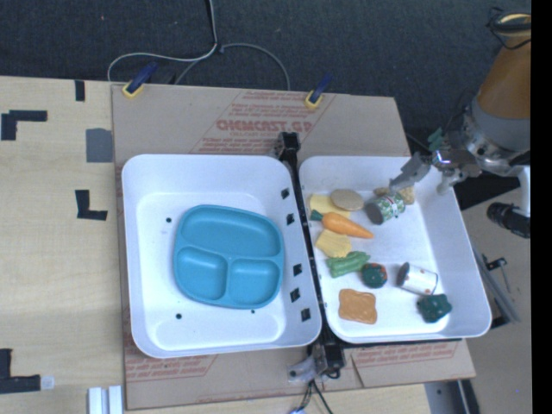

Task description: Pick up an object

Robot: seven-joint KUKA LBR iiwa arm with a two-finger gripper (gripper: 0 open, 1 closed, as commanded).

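Where the arm [504,93] reached in from the upper right of the frame, the pincer [412,178] hung low over the upper right corner of the right bin [470,257]; whether it was spread or pressed together I could not tell. Just below and left of its tip lay a small can with a green label [388,207], tilted on its side on the bin floor, close to the tip, though contact could not be made out. Left of the can sat a tan round disc [348,200] touching a yellow piece [321,205]. Beneath them an orange carrot [345,225] pointed right, with another yellow piece [334,244] under it. A green pepper-like toy [346,263] lay next to a dark green and red ball [373,275]. Lower down sat an orange slab [358,305], a white cylinder [418,278] and a dark green lump [434,307] toward the lower right corner. In the left bin [138,231] rested a blue divided plate [228,256] with 3 compartments. Both bins stood on a cardboard sheet [250,123] clipped to the desk [43,257] by a yellow clamp [135,85] and a blue clamp [318,89].
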